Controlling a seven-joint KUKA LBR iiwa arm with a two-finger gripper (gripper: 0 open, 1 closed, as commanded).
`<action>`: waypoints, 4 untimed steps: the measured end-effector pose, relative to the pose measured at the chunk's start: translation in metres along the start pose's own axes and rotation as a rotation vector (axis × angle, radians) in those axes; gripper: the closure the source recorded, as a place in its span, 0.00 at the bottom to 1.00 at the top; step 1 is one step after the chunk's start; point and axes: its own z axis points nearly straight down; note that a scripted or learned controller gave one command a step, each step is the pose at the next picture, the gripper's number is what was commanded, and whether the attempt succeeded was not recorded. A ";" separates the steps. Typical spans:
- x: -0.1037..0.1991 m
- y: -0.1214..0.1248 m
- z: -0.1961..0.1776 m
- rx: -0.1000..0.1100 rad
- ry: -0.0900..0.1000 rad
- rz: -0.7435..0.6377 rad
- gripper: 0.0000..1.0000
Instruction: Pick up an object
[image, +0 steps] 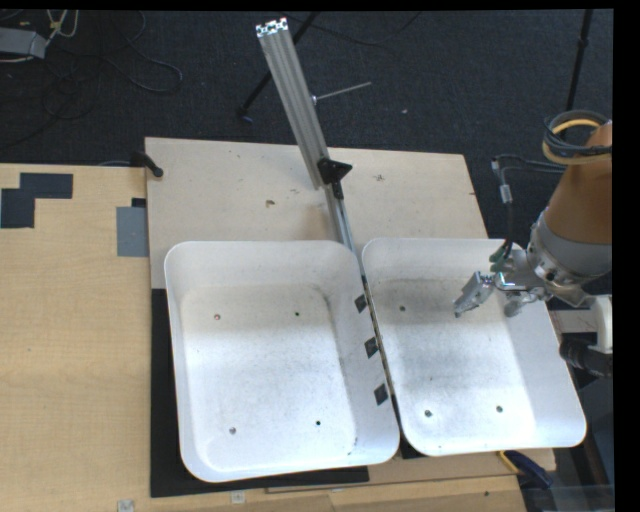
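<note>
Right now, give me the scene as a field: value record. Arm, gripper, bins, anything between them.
arm: grey with orange band, reaching in from the view's right
gripper: over the upper right part of the right bin, fingers apart, nothing between them
right bin: white, shallow, dark specks on its floor, no object to pick visible
left bin: white, shallow, a few small dark spots, no object to pick visible
divider: metal bar slanting down to the seam between the bins, black clips along it
bench: light wood board under the bins
</note>
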 end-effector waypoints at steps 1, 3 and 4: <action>-0.001 0.001 -0.003 -0.005 -0.001 0.001 0.00; 0.003 0.004 0.115 0.001 0.000 0.002 0.00; 0.001 0.005 0.101 -0.004 -0.001 0.009 1.00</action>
